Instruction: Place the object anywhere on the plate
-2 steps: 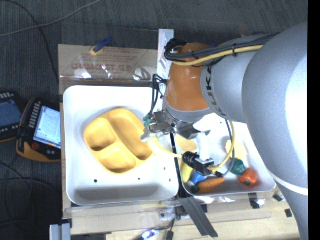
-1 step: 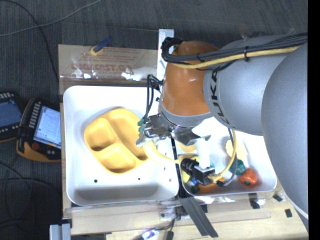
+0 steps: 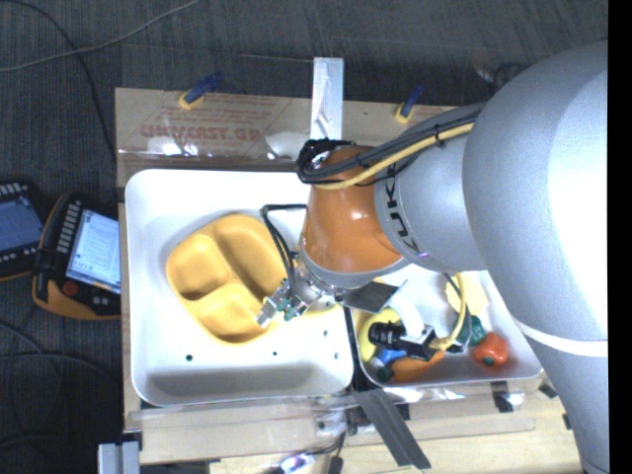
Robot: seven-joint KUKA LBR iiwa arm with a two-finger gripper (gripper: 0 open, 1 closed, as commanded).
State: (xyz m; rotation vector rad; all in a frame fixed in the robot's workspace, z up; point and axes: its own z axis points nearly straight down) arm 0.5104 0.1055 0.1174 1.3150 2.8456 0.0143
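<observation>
Tool low over the right rim of the plate, left bin. Can't tell how wide it stands, or whether it carries the object. Toys lie in right bin. My worry: a release this near the rim lets the object roll off, or the tool clips the plate.

Two white bins, one yellow plate, two blue-and-yellow clamps, one handheld pendant.
</observation>
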